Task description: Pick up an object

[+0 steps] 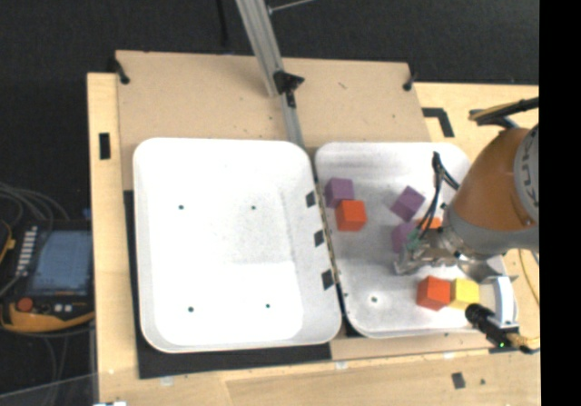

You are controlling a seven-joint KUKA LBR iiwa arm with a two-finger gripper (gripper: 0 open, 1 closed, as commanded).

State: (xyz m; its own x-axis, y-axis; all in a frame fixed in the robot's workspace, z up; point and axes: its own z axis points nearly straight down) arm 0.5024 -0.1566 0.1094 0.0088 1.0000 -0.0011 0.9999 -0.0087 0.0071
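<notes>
The right bin (363, 163) holds several small blocks. A purple block (339, 190) and an orange block (351, 214) lie near its left wall. Another purple block (408, 203) sits in the middle, with a third purple block (405, 235) just below it. An orange block (435, 292) and a yellow block (466, 292) lie side by side near the front right. My gripper (410, 261) is low in the bin, right under the third purple block and just up-left of the front orange block. The arm's orange band (495, 182) covers the bin's right side.
The left bin (227, 241) lies beside the right one, with a row of black clips (320, 236) between them. A metal pole (263, 32) slants up from the back. A screen device (54, 263) sits off the bench at left.
</notes>
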